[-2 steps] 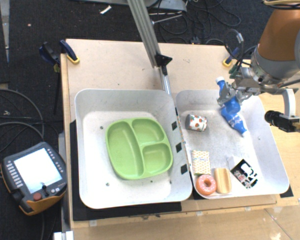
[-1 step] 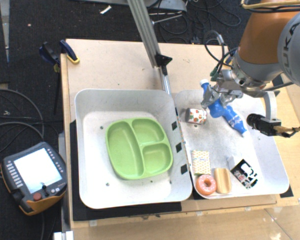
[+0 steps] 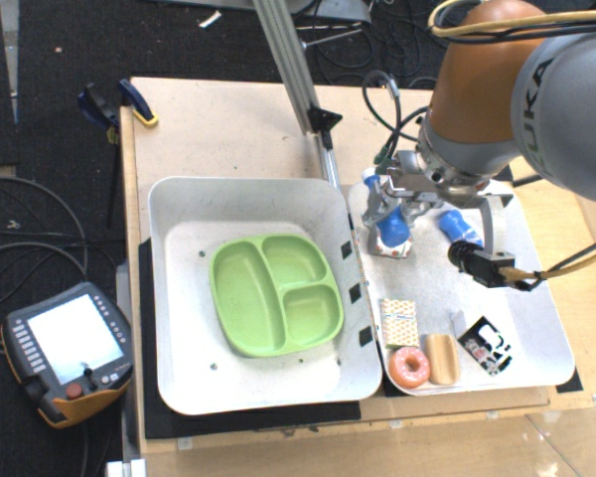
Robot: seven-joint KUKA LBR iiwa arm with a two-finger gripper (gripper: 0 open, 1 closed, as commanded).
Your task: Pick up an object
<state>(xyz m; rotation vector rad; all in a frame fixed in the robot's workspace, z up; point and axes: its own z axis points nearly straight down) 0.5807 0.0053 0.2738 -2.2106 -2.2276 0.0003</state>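
Note:
In the right bin [image 3: 536, 316], my gripper [image 3: 391, 210] hangs at the back left corner, right over a blue and white object [image 3: 393, 233] that stands on the bin floor. A second blue object [image 3: 459, 227] lies just to the right of it, under the wrist. Along the front of the bin lie a pink donut [image 3: 409, 366], a tan bread roll [image 3: 440, 358], a striped packet [image 3: 398, 318] and a small black and white item [image 3: 485, 346]. The left bin [image 3: 179, 217] holds a green divided plate [image 3: 275, 294].
A slanted metal pole [image 3: 293, 58] comes down to the bench just behind the gap between the bins. A black part of the arm [image 3: 485, 265] juts out over the right bin's middle. A blue clamp [image 3: 119, 102] sits at the bench's back left corner, and a teach pendant [image 3: 65, 351] lies on the floor at left.

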